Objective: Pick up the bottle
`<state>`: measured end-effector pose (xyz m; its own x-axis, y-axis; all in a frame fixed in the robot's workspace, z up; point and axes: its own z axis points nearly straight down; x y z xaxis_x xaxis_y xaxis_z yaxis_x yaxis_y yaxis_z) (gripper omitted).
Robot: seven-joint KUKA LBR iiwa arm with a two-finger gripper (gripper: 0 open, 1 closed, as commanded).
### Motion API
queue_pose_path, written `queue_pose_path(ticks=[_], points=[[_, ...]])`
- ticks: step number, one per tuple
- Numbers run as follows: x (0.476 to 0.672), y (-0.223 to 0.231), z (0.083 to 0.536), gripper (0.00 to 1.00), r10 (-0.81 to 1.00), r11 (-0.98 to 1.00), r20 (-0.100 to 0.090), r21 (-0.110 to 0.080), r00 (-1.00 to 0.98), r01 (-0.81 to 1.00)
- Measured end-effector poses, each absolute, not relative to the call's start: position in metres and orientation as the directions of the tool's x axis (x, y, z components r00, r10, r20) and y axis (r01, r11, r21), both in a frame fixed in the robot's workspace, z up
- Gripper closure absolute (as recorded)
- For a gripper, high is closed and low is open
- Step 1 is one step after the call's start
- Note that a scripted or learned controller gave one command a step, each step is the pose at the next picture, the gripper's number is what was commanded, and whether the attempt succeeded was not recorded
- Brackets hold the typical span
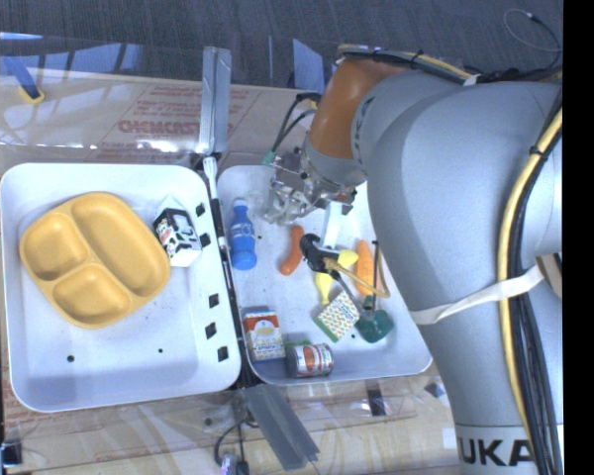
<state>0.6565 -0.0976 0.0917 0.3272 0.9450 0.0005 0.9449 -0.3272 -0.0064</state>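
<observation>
A small blue bottle point(242, 236) with a white cap lies in the right bin point(277, 369), against its left wall. My gripper point(289, 202) hangs over the back of the same bin, a short way right of the bottle and apart from it. Its metal fingers point down toward the bin floor, with nothing visibly between them. The grey arm with its orange band covers the bin's right side.
The right bin also holds an orange carrot point(293, 249), a yellow and black toy point(327, 260), a patterned card point(338, 316), a green piece point(373, 328), a small carton point(263, 333) and a can point(311, 359). The left bin has a yellow divided plate point(92, 257) and a small box point(178, 234).
</observation>
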Motion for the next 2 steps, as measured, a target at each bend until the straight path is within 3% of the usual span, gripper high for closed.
queue_pose_path(ticks=[1,2], points=[[0.657,-0.0283,0.2289,1.0,0.922,-0.387,0.001,-0.001,0.387,0.922],[0.6567,-0.0269,0.2376,1.0,0.925,-0.379,-0.002,-0.006,0.379,0.925]])
